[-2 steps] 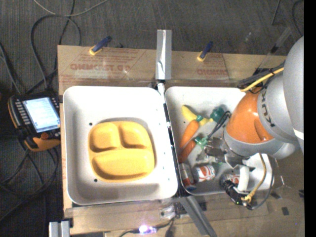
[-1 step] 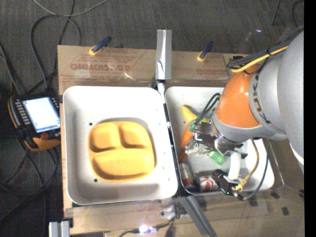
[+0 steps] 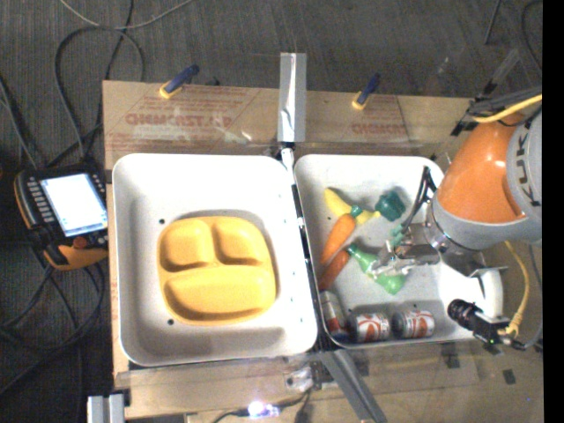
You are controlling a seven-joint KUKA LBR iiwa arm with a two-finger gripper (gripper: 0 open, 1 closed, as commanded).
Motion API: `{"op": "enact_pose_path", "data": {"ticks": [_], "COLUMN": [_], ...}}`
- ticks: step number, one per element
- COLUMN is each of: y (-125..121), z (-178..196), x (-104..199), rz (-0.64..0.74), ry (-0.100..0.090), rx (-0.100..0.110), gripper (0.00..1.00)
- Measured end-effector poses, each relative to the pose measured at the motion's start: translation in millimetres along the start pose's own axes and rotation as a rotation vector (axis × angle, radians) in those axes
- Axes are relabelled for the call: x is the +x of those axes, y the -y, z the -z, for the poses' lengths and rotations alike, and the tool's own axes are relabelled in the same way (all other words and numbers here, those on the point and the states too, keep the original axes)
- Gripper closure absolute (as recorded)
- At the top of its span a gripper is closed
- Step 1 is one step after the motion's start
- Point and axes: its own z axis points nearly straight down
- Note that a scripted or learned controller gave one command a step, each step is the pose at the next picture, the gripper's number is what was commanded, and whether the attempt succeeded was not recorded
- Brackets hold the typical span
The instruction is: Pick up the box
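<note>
While the tool [image 3: 394, 258] hovers (right bin [image 3: 370, 170]) — cans [image 3: 392, 325] lie below.

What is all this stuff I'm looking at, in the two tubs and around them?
Left tub: one, white, left half of the bench.
Divided plate: one, yellow, in the left tub.
Right tub: one, white, beside the left one.
Carrot: one, orange, in the right tub near its left wall.
Yellow toy: one, above the carrot; kind unclear.
Green toys: two or three, middle of the right tub; shapes unclear.
Cans: two, silver and red, lying along the right tub's near wall.
Clamps: two, blue and yellow, back edge of the board.
Handheld screen: one, left of the bench.
Arm: one, orange and grey, from the right.
Gripper: one, metal, over a green toy.
</note>
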Motion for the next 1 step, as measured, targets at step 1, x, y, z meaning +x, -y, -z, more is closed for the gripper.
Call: {"op": "enact_pose_path", "data": {"ticks": [1], "y": [1.0], "z": [-5.3], "x": [-53.6], "rz": [0.148], "ry": [-0.001], "rx": [-0.001], "gripper": [1.0]}}
